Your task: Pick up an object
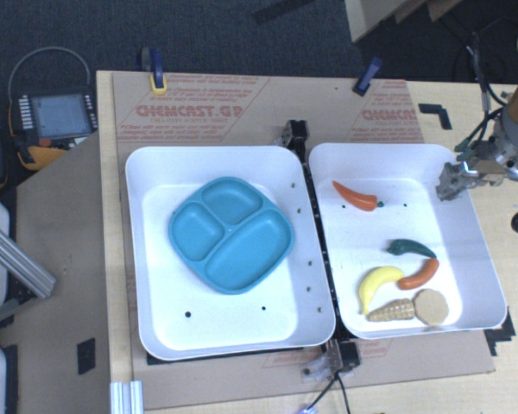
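The right bin (pixel 466 231) holds several toy foods. An orange carrot (pixel 356 196) lies near its back left. Toward the front lie a dark green pepper (pixel 412 248), an orange-red sausage shape (pixel 419 274), a yellow banana (pixel 375 285), a tan waffle cone (pixel 391 311) and a round beige biscuit (pixel 431 307). My gripper (pixel 456 179) hangs at the right bin's back right corner, over its rim, well apart from all the foods. Nothing shows between its fingers.
The left bin (pixel 155 309) holds a blue sectioned plate (pixel 231 234) in its middle. A black clamp (pixel 295 134) sits at the back between the bins. The bench board (pixel 242 102) surrounds both bins, with a pendant screen (pixel 59 116) off to the left.
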